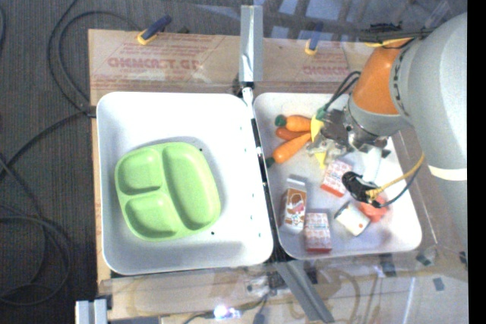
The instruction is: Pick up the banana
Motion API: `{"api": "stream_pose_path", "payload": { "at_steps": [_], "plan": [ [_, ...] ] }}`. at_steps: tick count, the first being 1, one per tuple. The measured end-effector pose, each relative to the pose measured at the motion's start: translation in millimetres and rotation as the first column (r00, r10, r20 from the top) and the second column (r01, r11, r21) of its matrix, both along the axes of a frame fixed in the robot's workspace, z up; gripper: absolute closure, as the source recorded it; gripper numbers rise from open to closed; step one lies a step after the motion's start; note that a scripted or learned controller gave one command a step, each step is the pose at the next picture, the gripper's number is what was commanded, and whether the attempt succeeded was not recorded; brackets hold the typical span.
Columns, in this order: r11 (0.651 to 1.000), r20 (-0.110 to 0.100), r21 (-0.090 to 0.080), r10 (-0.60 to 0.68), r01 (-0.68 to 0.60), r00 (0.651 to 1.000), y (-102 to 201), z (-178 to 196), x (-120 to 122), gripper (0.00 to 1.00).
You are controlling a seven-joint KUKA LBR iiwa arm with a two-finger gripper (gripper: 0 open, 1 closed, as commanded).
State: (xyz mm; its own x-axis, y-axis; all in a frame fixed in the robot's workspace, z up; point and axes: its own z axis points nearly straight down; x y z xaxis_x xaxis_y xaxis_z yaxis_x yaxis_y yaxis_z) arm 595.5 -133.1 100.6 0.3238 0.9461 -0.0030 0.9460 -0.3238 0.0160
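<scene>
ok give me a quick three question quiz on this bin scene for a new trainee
1. True or false: the green divided plate lies in the same bin as the carrots.
2. Multiple choice: where is the gripper? A) over the left bin B) over the right bin, beside the carrots C) off the bench altogether
3. Fill in: the small cartons lie in the ____ bin.

Key:
1. False; the plate is in the left bin and the carrots in the right.
2. B
3. right
</scene>
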Motion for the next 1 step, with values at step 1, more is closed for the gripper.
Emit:
{"api": "stream_pose_path", "payload": {
  "at_steps": [1],
  "plan": [
    [0.999, -0.023, 0.012, 0.032, -0.032, 0.999, 34.0, 55.9, -35.4, 1.0]
  ]
}}
